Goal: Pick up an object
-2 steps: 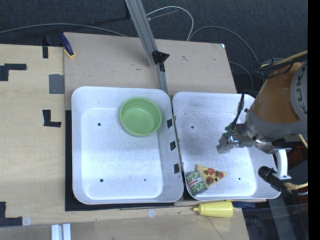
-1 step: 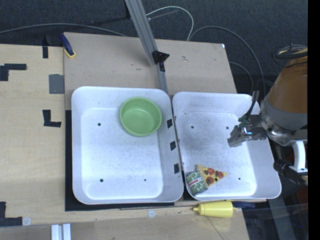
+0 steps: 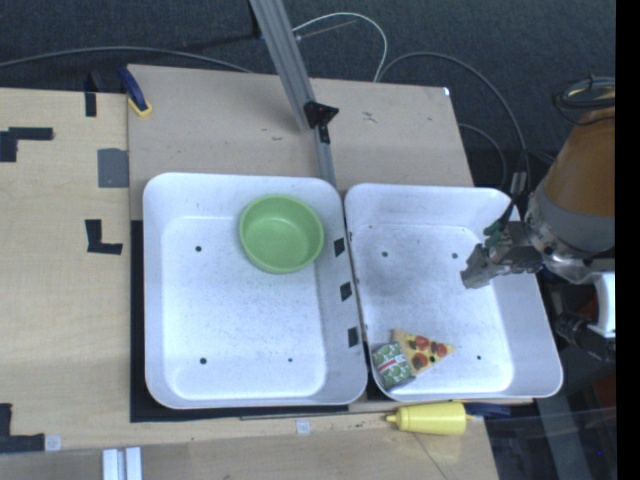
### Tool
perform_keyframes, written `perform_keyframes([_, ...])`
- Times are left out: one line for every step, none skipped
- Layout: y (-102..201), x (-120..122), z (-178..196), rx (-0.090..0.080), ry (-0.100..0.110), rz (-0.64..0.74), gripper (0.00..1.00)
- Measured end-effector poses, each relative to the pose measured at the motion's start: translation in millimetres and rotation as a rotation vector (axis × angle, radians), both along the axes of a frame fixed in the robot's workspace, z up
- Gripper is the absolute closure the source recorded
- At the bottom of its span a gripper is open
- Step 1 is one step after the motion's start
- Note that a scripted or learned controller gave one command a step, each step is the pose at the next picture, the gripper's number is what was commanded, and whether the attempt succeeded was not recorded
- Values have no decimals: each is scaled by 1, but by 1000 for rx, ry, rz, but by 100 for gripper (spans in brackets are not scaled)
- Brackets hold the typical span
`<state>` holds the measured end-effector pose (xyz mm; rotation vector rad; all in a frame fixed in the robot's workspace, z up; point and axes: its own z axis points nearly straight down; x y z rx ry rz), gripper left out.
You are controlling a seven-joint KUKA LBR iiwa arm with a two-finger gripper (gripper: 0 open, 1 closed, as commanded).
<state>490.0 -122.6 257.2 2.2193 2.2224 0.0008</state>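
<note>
My claw (image 3: 478,271) hangs over the right side of the right bin (image 3: 440,200), arm reaching in from the right, wrist roughly level, tip pointing left. Can't tell from this angle whether it's parted or closed; nothing visibly in it. Nearest candidate: pizza slice toy (image 3: 422,349) at the near-left of the same bin, touching a small green packet (image 3: 392,364), both against the wall, so awkward to grasp. Green bowl (image 3: 281,233) sits far-centre in the left bin (image 3: 180,193). Yellow bottle (image 3: 432,419) lies outside, just near the right bin.
</note>
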Motion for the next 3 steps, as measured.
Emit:
perform_keyframes([53,13,3,2,2,6,100])
perform_keyframes([97,22,-12,1,5,4,100])
perform_keyframes([154,27,-9,2,3,7,100])
